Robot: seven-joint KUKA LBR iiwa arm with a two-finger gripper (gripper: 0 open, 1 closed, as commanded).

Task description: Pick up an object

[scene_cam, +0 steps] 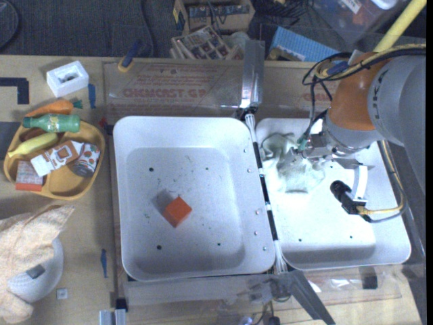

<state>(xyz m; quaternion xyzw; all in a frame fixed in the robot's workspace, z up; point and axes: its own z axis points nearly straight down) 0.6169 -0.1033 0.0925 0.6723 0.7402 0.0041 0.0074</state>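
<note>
Arm (379, 100) reaches in from the right, wrist down over the right bin (352, 242). Jaws (298, 156) sit low in that bin's upper-left part, close to the divider between the bins. Glare is heavy there; can't tell whether the jaws are apart or together, and nothing reads clearly as clamped.

Candidate things: an orange block (178, 210) lies in the left bin (135, 141), well off to the left of the jaws and below them in the view, on the other side of the divider, untouched. Just beside the jaws there's a pale greyish-green lump (274, 142), up and left of them, near the bin's corner; shape is washed out, can't tell what it is or whether the jaws touch it. A black cable (345, 196) with a yellow lead hangs to the lower right of the jaws, part of the rig by the look of it.

Progress: judging from this, pick is not done. Nothing is lifted clear of either bin. The jaws are down at bin level near the pale lump, so this looks like the approach or grasp stage on that thing, not the block. Left: close on it, lift, confirm it comes up.

On the worktop far left of the jaws: a yellow bowl (57, 188) of toy food, irrelevant.
</note>
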